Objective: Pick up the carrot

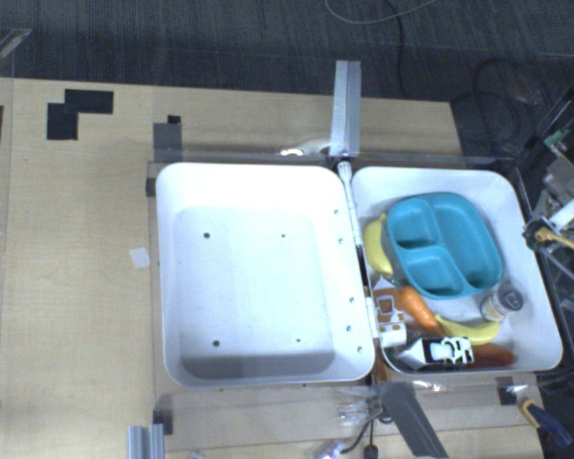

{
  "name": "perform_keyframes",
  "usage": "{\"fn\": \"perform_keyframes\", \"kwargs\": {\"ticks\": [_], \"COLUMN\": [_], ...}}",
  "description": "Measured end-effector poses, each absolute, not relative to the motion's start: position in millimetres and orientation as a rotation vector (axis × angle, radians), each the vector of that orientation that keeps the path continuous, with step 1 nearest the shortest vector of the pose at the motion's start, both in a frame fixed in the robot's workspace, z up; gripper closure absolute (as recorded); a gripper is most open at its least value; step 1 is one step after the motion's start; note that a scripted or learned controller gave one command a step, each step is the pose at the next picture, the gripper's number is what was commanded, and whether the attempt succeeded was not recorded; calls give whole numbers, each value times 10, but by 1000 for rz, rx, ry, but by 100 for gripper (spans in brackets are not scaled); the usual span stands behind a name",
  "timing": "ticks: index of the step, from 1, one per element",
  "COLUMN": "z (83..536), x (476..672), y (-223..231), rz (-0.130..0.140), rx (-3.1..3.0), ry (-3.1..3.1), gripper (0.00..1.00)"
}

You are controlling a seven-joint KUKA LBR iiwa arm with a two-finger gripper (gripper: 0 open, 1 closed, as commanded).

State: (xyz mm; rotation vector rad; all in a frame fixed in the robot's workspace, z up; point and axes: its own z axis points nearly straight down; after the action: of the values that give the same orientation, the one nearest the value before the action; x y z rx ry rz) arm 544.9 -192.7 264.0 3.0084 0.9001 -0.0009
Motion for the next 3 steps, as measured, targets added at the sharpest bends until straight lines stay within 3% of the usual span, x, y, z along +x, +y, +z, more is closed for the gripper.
{"fn": "perform_keyframes", "kwargs": {"ticks": [1,2,3], "z": [3380,3848,4348], "x": [5815,6128,6597], "y": [-2052,-1974,-2041], "rz": [2,0,4], "rx": [2945,3053,3096], "ry": [1087,733,523], "gripper": [100,100,100]}}
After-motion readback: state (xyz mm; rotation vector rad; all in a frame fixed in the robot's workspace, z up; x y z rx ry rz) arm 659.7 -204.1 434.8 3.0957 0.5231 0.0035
